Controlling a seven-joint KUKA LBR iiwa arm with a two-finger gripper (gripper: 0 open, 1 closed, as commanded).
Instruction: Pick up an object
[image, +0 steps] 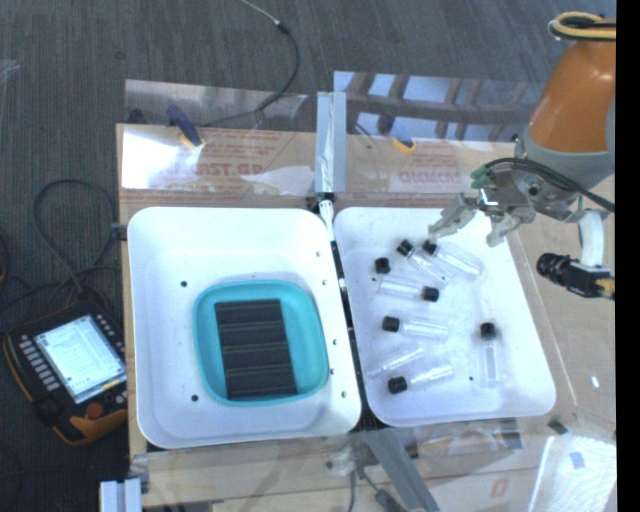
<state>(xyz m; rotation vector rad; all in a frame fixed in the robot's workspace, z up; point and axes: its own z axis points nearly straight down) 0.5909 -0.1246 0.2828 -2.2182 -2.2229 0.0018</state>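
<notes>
Over the far edge of the right bin (520, 395) we see the gripper (468, 227) hanging with its two fingers (447, 224) spread apart and nothing between them, so we judge that we are at the approach step, before any grasp. Below it the clear vials with black caps lie scattered across the bin floor: a pair of vials (432, 260) just under the fingers near the far side, one vial (405, 290) toward the bin's left wall, another (413, 325) around the middle, a capped vial (420, 378) near the front edge, and one (488, 350) by the right wall. The left bin (160, 250) carries a teal tray (210, 310) with a dark ribbed insert (256, 347), well apart from the gripper. We judge the closest candidates to be the pair under the fingers. The next move calls for lowering straight down, lining the open fingers across one vial's narrow body, not along it, and picking a tube that lies apart from its neighbour, since the clear round walls may roll or slip as the fingers close.
</notes>
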